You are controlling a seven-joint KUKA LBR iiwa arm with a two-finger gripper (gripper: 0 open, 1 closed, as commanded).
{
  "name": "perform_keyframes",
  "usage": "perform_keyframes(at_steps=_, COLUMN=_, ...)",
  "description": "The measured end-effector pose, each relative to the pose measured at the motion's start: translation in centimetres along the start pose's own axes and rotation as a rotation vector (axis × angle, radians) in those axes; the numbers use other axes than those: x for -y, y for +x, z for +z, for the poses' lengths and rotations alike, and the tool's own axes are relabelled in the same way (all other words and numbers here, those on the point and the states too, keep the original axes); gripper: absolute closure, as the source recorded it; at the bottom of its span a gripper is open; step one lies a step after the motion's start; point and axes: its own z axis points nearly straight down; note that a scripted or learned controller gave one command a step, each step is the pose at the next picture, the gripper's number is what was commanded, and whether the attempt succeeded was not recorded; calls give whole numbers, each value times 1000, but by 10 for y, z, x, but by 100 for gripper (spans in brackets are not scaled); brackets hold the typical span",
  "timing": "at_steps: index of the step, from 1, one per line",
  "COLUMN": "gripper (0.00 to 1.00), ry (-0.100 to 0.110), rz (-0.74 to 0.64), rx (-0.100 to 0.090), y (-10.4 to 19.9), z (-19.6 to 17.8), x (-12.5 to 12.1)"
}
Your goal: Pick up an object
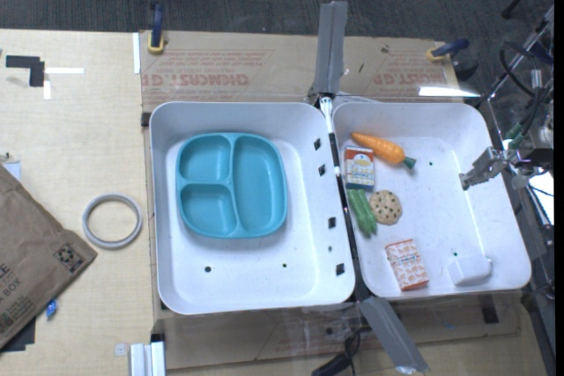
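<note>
The gripper [480,169] hangs at the right bin's [441,128] right rim; whether its fingers are open I cannot tell. The box [406,265] lies apart near the front: best to descend squarely over it, clear of cookie [385,206] and carrot [382,148]

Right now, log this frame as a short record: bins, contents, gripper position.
left bin: holds a teal divided plate
right bin: carrot, small carton, green item, cookie, orange box
gripper: over the right bin's right edge, nothing visibly held
outside bins: tape ring on the bench, left
</note>
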Motion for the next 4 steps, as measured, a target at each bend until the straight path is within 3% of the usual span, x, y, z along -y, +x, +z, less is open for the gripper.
perform_keyframes(at_steps=1, gripper=0, ry=0, rz=-207, rx=0, y=68, z=136, x=-24)
perform_keyframes(at_steps=2, gripper=0, ry=-8, rz=-226, rx=1, y=64, z=193, x=-38)
perform_keyframes(at_steps=3, gripper=0, ry=-2, rz=-81, rx=1, y=52, z=82, x=-18)
perform_keyframes(at_steps=4, gripper=0, ry=-1, rz=-136, rx=0, y=63, z=192, x=-43)
